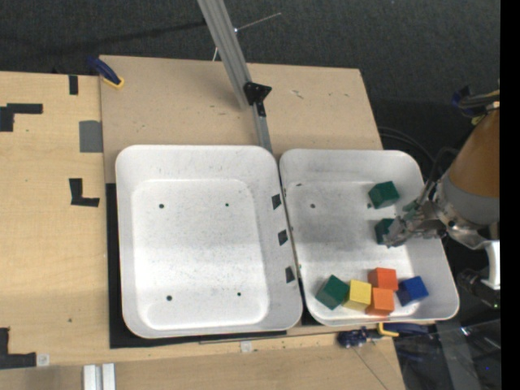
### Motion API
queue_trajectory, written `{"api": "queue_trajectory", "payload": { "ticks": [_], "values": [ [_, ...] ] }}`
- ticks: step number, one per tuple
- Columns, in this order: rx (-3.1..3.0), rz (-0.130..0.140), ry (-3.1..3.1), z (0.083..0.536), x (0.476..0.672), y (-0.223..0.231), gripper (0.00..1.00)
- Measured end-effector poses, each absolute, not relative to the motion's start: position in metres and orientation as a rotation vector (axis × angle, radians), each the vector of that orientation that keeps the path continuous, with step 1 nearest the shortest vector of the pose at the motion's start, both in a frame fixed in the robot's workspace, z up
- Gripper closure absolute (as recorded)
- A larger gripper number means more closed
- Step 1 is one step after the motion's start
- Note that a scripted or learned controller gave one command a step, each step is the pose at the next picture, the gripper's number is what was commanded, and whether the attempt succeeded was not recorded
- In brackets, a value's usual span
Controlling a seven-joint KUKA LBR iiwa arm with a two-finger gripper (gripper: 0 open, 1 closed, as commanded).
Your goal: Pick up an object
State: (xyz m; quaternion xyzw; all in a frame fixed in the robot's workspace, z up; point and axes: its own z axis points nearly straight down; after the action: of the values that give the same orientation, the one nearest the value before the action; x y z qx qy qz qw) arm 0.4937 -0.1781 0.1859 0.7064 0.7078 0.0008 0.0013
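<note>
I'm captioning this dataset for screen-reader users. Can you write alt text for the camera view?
The robot's hand reaches in from the right over the right white bin, down at a dark green block. A second green block lies just beyond it; green, yellow, orange and blue blocks cluster at the bin's near edge. The left white bin sits alongside.

Arm (475, 177) reaches in from right, wrist low; gripper (400, 232) angled leftward, tip blurred.
</note>
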Motion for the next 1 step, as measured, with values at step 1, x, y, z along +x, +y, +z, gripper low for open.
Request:
{"api": "queue_trajectory", "payload": {
  "ticks": [1],
  "values": [
    [2.216, 0.003, 2.221, 0.2386, 0.4889, -0.1694, 1.0]
  ]
}}
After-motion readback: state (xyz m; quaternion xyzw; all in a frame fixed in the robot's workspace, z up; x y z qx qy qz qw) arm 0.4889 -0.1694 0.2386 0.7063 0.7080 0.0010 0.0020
